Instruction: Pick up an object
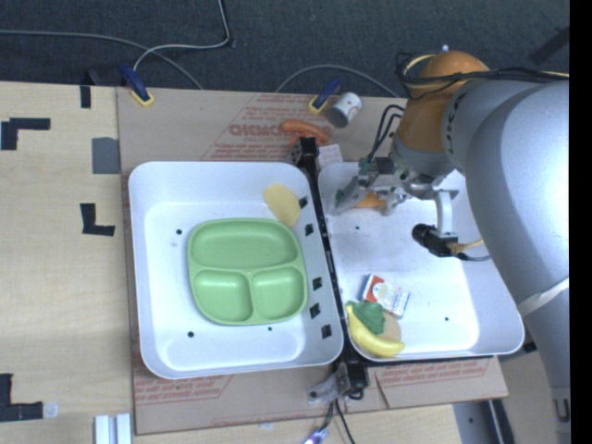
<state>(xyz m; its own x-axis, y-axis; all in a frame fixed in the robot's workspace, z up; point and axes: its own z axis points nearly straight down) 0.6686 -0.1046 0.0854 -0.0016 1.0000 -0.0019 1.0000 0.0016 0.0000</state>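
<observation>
**Gripper Lowered at the Far Edge of the Right Bin**

Here the gripper (368, 192) is seen low in the right bin (462, 326), near its far-left corner and close to the divider shared with the left bin (157, 248). An orange object (368, 202), partly hidden, lies at the fingertips; whether it is pinched between them cannot be told, nor can it be told whether the fingers are spread or pressed together. The placement is judged to suit a pick from that corner.

Other candidates are kept in the right bin's near-left corner: a banana (375, 339) with a green piece (370, 316) resting on it, and a small packet (384, 295) just beside. A green divided plate (247, 271) is set at the centre of the left bin, with a pale yellow item (282, 203) near the far-right corner. A lift is judged not yet done.
</observation>
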